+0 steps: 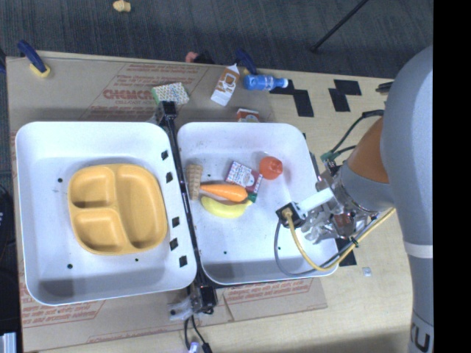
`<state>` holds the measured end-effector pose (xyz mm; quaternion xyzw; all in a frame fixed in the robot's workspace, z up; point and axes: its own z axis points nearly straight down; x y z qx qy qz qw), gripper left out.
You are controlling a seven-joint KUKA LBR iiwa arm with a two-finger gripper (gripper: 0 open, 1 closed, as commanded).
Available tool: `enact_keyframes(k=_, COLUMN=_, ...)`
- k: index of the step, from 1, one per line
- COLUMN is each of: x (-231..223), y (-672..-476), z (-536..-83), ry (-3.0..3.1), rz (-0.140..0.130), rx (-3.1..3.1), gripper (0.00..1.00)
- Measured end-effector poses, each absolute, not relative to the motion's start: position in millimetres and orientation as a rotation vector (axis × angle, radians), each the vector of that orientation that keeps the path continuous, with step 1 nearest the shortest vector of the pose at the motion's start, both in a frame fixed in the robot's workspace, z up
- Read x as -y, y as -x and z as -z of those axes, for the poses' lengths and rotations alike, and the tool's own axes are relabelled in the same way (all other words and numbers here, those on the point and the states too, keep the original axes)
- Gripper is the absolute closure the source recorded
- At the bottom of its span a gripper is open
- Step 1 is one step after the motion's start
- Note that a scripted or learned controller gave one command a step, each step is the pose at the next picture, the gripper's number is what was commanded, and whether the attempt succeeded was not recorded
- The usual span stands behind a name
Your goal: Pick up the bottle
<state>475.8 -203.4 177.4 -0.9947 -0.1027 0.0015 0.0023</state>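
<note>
One fixed camera looks down at a slant on the worktop (353,101); both white bins (44,145) fit in frame. The arm (412,160) enters from the right.

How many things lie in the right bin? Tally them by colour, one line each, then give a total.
Things in the right bin:
Orange: 1, the carrot
Yellow: 1, the banana
Red: 1, the tomato
Tan: 1, the cone
Red and white: 1, the small packet
Total: 5
</note>
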Motion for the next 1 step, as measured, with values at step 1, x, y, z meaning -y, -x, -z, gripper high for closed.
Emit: enact_keyframes(k=1, x=202.5, y=-476.2, z=-187.2, ry=3.115, rz=-0.008, rx=0.334, gripper=1.0)
